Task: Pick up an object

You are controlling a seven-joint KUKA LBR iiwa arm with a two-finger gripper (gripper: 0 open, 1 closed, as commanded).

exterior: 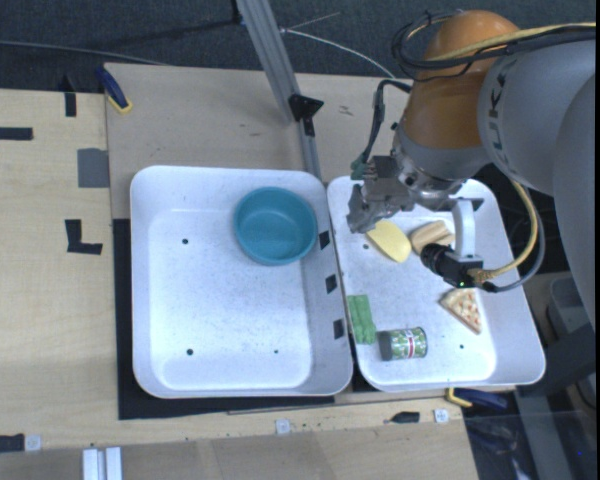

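Two shallow white bins were seen side by side on the bench. In the left white bin (170, 298), a round blue plastic bowl (274, 225) was noted at about 1 o'clock from the bin's centre, upright and near the wall shared with the other bin.

In the right white bin (510, 358), several items were recorded. A pale yellow rounded wedge-shaped piece (389, 241) lay at about 11 o'clock from the bin's centre. A tan, bread-like oblong piece (429, 235) lay just beside it at its 3 o'clock. A triangular pizza-like slice with orange and red topping (465, 310) lay at about 4 o'clock from the centre. A flat green rectangular packet (361, 318) lay at about 8 o'clock, by the left wall. A small dark can with a red and white label (404, 344) lay on its side just below the packet, at about 6 o'clock; the label's writing could not be read.

The grey two-finger gripper (365, 211) was seen low over the upper left corner of the right bin, just beside the yellow wedge at its 10 o'clock. Whether the claw was apart or together could not be told, and no object was seen between its parts. On the grey arm link, part of dark lettering, seemingly "KU", was visible near the orange band (450, 88).
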